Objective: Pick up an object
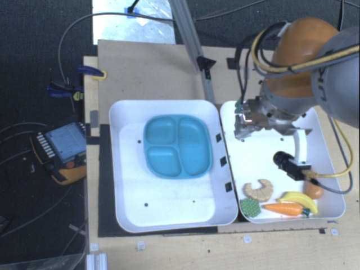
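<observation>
My gripper (243, 129) hangs over the back left part of the right bin (247, 162), close to the wall shared with the left bin. Several toy foods lie along the right bin's front edge. A tan croissant (259, 189) lies nearest the gripper. In front of it is a green piece (251, 208). An orange carrot (282, 209) and a yellow banana (298, 199) lie to their right, with a small orange ball (314, 191) just beyond. The gripper is well apart from all of them, and nothing shows in its grasp.
The left bin (126, 196) holds a blue divided plate (178, 145) in its back half. The arm's grey body and orange band (301, 44) cover the right bin's back right. A metal pole (188, 27) slants in behind the bins.
</observation>
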You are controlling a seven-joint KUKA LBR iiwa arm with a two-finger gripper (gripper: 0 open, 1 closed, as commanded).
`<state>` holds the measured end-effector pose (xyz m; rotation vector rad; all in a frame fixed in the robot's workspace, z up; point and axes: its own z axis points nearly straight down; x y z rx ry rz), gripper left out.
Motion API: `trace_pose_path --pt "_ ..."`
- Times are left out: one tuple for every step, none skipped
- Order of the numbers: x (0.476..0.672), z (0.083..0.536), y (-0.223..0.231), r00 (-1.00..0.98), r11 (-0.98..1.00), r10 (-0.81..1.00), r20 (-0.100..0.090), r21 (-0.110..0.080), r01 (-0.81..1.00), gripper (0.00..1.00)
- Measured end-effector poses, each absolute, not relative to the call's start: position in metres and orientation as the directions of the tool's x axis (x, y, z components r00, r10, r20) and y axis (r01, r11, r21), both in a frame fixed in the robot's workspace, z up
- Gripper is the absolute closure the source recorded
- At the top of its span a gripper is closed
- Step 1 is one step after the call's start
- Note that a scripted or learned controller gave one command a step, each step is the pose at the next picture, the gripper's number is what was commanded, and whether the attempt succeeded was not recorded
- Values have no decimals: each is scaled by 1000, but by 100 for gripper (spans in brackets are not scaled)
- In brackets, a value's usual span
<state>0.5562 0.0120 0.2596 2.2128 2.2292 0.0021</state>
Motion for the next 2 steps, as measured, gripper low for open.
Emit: trace_pose_path --pt "561 252 62 -9 9 1000 1 2 1000 100" --pt "577 239 103 -9 9 1000 1 2 1000 100"
